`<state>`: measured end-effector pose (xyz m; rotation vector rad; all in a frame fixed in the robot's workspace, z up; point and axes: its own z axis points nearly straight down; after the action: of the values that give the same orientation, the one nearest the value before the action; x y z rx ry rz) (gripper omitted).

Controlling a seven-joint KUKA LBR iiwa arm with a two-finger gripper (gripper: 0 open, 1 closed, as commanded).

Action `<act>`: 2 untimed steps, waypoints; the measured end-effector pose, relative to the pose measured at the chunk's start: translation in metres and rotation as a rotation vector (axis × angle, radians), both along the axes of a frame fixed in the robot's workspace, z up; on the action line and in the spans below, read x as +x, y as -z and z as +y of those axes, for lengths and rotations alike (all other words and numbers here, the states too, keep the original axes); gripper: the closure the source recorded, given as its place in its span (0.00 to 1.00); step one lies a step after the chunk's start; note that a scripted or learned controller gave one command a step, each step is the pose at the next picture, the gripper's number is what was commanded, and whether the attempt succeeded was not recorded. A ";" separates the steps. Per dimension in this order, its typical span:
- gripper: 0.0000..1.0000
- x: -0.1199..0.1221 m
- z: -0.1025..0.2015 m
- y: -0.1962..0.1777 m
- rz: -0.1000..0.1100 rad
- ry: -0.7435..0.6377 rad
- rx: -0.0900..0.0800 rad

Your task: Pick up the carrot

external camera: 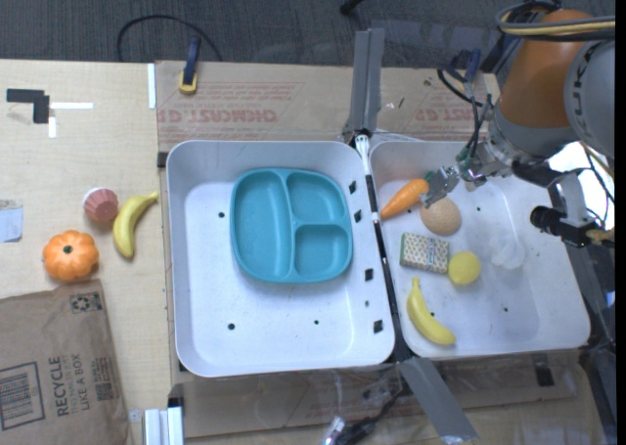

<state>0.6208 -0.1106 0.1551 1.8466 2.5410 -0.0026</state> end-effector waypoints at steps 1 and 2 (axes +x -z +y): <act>0.00 0.023 0.001 0.063 0.000 -0.108 0.000; 1.00 0.023 0.000 0.054 -0.001 -0.106 -0.001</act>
<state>0.6439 -0.1102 0.1013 1.7082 2.6341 -0.0027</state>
